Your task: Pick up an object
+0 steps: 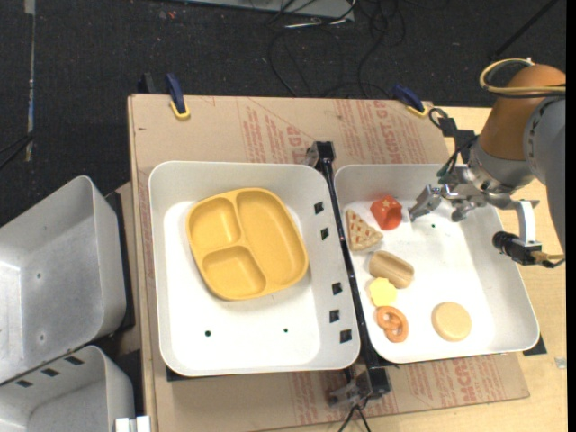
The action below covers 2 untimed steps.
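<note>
A: Which thing is the arm after?

B: Likely the red toy pepper [387,211], glossy and rounded, lying at the far left of the right bin [504,277]. It sits untouched on the bin floor, so nothing is picked yet.

A: And the gripper?

B: The gripper [438,198] hovers just right of the pepper, its 2 fingers spread wide with nothing between them. The reach looks done; closing and lifting are left.

A: What else is in there?

B: 5 more plastic foods: a waffle-textured wedge [363,231] beside the pepper, a smooth tan bread roll [392,269], a yellow block [382,292], an orange pretzel [392,323] with holes, and a flat round biscuit [451,320] nearer right.

A: The left bin?

B: The left bin [180,331] holds a matte yellow tray [246,242] with 3 compartments. Both bins rest on the cardboard-covered bench [270,124].
</note>
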Each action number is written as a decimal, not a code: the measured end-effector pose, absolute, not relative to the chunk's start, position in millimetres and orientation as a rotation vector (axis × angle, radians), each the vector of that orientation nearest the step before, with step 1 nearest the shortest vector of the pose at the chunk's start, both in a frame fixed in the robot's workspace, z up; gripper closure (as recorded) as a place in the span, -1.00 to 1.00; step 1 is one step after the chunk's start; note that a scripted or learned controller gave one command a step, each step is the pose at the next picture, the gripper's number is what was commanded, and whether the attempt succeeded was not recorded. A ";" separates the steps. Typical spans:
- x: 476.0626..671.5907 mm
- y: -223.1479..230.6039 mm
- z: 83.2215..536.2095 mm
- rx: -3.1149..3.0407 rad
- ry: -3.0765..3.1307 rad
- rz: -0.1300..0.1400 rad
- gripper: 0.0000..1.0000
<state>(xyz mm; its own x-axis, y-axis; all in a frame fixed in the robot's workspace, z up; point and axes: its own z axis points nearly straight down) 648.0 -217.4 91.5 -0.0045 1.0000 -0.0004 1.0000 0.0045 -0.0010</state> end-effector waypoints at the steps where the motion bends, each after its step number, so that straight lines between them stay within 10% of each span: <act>1: 649.3 -217.4 103.9 -2.218 -2.231 -0.001 1.00; 2: 656.7 -217.9 166.7 -2.222 -2.231 -0.006 1.00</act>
